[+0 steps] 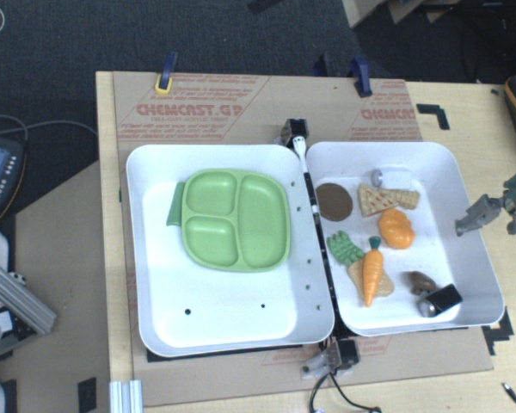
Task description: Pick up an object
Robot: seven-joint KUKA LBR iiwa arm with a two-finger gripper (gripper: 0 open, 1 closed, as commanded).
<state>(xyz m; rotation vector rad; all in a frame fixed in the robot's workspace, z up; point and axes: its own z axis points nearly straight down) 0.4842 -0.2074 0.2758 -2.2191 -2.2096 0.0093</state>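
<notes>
Green tray (pixel 236 220); white bins (pixel 155 256); orange carrot (pixel 372 275); brown disc (pixel 334 201).

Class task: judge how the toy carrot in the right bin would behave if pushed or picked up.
The carrot is tapered and rounded, so it would probably roll in a curve. It looks like light, smooth plastic, perhaps slippery. It rests on a tan piece, so a push may shift both.

Before me, the paper-covered bench (pixel 241 101) carries clamps (pixel 164 76); a dark screen (pixel 0 175) sits at frame left.
</notes>
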